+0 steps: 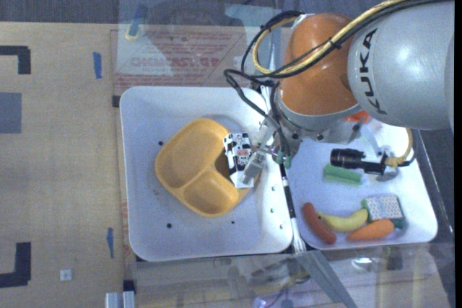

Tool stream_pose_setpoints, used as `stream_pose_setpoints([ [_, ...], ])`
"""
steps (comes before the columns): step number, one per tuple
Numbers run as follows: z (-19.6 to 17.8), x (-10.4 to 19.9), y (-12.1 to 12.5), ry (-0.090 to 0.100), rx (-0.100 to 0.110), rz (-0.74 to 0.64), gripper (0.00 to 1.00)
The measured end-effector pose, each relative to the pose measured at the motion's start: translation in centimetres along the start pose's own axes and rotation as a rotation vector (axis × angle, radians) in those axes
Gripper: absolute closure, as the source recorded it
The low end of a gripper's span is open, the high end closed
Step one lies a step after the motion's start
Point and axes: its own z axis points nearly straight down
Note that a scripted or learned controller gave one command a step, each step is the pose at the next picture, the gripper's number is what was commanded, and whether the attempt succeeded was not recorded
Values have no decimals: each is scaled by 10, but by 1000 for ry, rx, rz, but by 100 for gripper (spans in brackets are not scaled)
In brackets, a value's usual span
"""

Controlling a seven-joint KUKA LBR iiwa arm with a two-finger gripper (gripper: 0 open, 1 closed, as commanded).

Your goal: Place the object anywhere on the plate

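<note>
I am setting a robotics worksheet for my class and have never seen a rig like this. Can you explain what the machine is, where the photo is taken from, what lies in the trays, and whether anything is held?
This is a single photo from a camera fixed above the bench, looking down at a slant. The big grey and orange machine is a robot arm reaching in from the right. Its hand is at the tip, over the right edge of a yellow divided plate in the left white bin. A small black-and-white patterned thing sits right by the hand; I cannot tell whether it is gripped. The right bin holds a green stick-shaped piece, a red sausage, a banana, a carrot and a small speckled block.
</note>
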Motion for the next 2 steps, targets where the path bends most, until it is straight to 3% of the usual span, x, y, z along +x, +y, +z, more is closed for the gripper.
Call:
stream_pose_setpoints([
  [1, 36, 86, 16, 2, 2, 82, 0],
  [2, -97, 111, 63, 0, 1, 205, 0],
])
